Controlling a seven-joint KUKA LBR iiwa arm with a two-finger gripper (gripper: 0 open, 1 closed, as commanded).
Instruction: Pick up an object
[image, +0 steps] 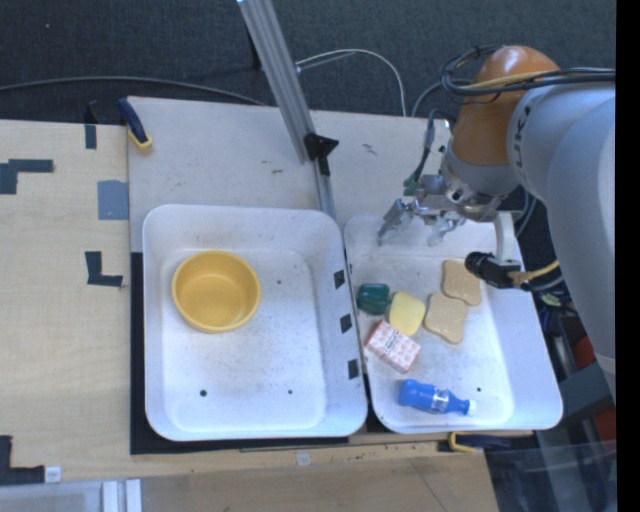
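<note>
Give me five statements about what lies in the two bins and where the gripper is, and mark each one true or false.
1. The yellow bowl sits in the left bin. True.
2. The blue bottle stands upright. False: it lies on its side near the front of the right bin.
3. The gripper holds the green object. False: the gripper is over the far edge of the right bin, with nothing between its fingers.
4. The red and white box lies in the right bin. True.
5. The bowl is filled with small items. False: its inside looks bare.
</note>
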